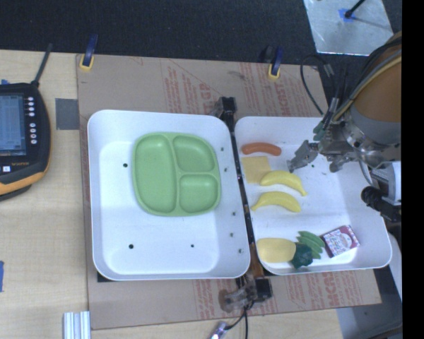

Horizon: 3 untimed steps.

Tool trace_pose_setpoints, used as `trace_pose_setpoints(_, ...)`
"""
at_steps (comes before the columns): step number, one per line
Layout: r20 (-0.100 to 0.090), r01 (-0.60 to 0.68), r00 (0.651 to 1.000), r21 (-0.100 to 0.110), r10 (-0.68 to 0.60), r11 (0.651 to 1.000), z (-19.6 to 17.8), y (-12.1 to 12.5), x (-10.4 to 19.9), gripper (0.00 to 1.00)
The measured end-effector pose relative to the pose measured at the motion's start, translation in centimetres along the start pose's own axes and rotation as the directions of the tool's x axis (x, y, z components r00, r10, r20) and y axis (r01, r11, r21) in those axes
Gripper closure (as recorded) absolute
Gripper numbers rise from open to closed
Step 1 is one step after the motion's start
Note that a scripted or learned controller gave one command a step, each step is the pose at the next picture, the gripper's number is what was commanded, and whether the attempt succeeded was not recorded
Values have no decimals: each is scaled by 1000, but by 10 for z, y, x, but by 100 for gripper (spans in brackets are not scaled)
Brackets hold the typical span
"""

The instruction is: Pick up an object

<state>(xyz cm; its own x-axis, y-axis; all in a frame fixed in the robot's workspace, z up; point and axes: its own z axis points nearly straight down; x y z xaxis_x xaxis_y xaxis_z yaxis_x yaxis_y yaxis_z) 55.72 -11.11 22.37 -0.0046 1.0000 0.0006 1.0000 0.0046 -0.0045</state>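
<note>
- Left bin (113, 210): I see a green divided plate (176, 174).
- Right bin (339, 203): sausage (261, 148), two bananas (283, 181), carton (340, 241).
- Gripper (316, 158): fingers spread, holding nothing.

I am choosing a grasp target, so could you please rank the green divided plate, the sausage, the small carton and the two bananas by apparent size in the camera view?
Largest to smallest:
1. green divided plate, by far
2. the two bananas, alike, so unranked
3. sausage and small carton, too close to order
</note>
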Motion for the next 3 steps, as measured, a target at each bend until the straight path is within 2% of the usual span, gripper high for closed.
trace_pose_setpoints(1,1,-1,1000,2,1,1000,92,18,-17,0)
trace_pose_setpoints(2,1,0,1000,2,0,1000,132,19,-32,0)
trace_pose_setpoints(3,2,1,1000,-2,-1,1000,131,30,-34,0)
